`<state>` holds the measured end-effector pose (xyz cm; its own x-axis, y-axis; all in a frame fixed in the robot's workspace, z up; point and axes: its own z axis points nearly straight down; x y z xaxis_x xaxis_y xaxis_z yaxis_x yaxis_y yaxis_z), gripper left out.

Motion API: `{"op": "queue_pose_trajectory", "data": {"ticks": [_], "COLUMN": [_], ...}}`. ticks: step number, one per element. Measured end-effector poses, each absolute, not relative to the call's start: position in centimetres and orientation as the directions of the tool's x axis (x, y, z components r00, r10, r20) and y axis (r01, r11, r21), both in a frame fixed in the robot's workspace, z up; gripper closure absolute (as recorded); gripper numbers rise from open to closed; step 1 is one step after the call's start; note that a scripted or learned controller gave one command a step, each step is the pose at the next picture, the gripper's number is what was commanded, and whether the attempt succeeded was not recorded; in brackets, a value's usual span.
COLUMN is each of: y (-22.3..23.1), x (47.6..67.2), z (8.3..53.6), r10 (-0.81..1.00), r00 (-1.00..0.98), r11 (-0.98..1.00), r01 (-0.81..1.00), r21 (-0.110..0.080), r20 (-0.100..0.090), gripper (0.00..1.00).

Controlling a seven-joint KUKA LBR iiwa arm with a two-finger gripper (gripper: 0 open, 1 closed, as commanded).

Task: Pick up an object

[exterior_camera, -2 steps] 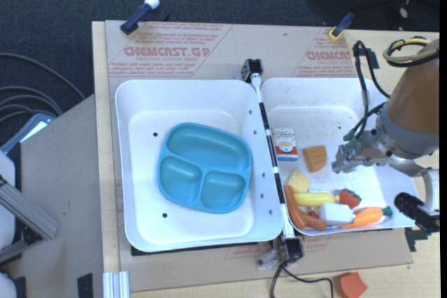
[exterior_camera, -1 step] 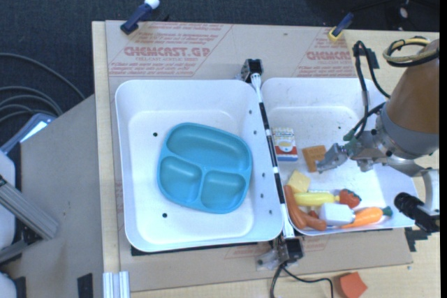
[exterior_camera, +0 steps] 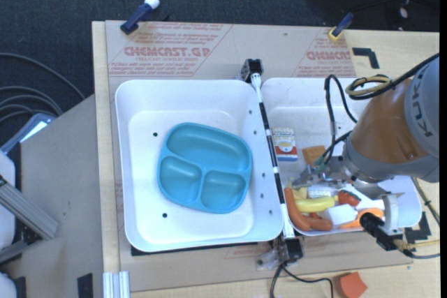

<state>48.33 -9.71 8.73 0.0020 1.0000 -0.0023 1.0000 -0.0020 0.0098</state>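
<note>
You've got two white bins on the worktop [exterior_camera: 188, 56]. L bin [exterior_camera: 133, 171] holds a blue divided plate [exterior_camera: 204, 167], three compartments, lying flat approx. mid-bin w/ bare white floor around it. A black divider strip [exterior_camera: 263, 123] runs along the seam btwn the bins. R bin [exterior_camera: 297, 91]: near its left wall you'll see a small white carton w/ red-orange print [exterior_camera: 284, 144], flat, apart from the rest. Toward the near end sits a cluster: a yellow banana [exterior_camera: 313, 204] on top of an orange-red carrot-shaped piece [exterior_camera: 307, 220], touching; just right of them a red-and-white item [exterior_camera: 343, 211], too jumbled to name. A tan block [exterior_camera: 314, 153] lies btwn carton and arm. The arm [exterior_camera: 391, 129] comes in from the right, orange band over the bin's right half, wrist low over the cluster. End effector [exterior_camera: 320, 186] is down just above/against the banana, but its tips are lost in clutter, so you can't tell if they're spread or closed, nor whether anything's gripped. An orange block [exterior_camera: 350, 284] sits on the worktop at the near edge, outside the bins.
</note>
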Motion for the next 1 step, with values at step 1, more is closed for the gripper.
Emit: {"op": "queue_pose_trajectory", "data": {"ticks": [1], "y": [-9.60], "x": [48.31], "z": [9.68], "r10": [1.000], "r00": [0.001], "r11": [-0.001], "r01": [1.000], "r21": [0.008], "r20": [0.000], "gripper": [1.00]}}
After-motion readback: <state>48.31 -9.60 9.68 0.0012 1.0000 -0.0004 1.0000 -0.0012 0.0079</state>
